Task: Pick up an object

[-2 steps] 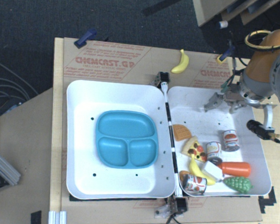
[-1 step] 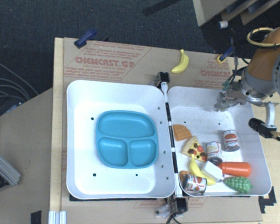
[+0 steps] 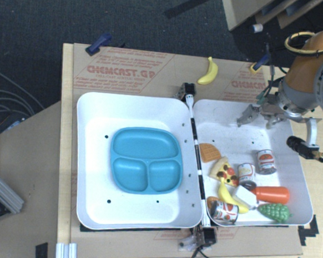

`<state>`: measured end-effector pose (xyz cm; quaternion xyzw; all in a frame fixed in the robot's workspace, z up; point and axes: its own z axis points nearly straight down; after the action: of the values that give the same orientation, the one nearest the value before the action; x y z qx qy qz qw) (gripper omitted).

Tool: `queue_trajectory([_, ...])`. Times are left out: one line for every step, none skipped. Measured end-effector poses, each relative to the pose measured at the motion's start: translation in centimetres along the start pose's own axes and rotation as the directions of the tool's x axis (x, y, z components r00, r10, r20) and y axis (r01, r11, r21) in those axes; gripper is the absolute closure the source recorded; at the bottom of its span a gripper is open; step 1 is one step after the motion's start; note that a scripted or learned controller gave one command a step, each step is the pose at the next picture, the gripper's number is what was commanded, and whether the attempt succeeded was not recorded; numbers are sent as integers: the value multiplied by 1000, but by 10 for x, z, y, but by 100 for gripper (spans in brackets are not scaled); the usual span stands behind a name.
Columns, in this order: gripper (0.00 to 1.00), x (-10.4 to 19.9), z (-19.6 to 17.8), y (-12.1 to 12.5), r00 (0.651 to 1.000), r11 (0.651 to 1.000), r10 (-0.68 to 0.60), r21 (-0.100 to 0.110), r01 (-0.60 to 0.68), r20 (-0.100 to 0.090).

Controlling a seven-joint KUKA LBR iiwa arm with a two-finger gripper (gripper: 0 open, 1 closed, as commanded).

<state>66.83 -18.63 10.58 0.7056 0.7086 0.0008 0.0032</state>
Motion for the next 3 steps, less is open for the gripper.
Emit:
queue_trajectory([0, 24, 21, -2, 1000, 1000, 2, 8, -2, -5])
queue_trajectory([100, 24, 10, -1, 1000, 1000, 2, 6, -2, -3])
queue_trajectory([0, 24, 10, -1, 1000, 1000, 2, 6, -2, -3])
